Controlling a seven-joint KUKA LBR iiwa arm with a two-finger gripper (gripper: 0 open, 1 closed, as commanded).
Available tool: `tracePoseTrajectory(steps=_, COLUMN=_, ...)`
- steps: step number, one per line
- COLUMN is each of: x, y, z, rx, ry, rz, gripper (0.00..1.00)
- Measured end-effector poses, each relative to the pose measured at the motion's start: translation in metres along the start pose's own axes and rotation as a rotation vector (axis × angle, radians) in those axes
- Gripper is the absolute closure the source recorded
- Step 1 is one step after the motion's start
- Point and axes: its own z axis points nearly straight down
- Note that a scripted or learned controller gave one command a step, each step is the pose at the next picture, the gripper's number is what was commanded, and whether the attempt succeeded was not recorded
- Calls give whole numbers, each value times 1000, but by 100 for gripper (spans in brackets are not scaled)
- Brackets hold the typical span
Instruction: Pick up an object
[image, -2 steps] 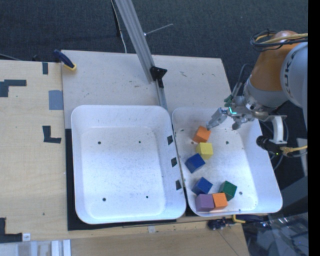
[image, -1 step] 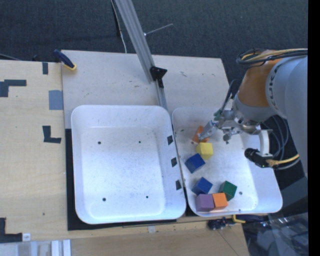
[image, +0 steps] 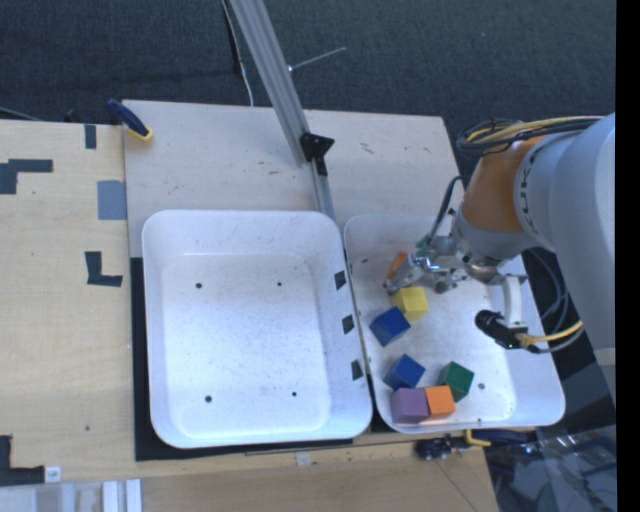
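The gripper (image: 420, 272) is low in the right bin (image: 530, 395), directly above the yellow block (image: 411, 301); whether its fingers are spread or closed I cannot tell. Near it lie two blue blocks (image: 389, 325), and at the front rim a purple (image: 409, 404), an orange (image: 440, 400) and a green block (image: 458, 379).

The grey arm (image: 560, 190) reaches in from the right, its hand (image: 430, 268) held low.

Blue-and-yellow clamp (image: 130, 120) on bench's far-left corner; slanted metal pole (image: 280, 85) with black bracket (image: 316, 147); dark carpet (image: 400, 40).
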Motion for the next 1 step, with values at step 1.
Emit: tracePoseTrajectory(steps=1, x=1, y=1, z=-12, rx=-2, ry=1, rz=-2, gripper=100)
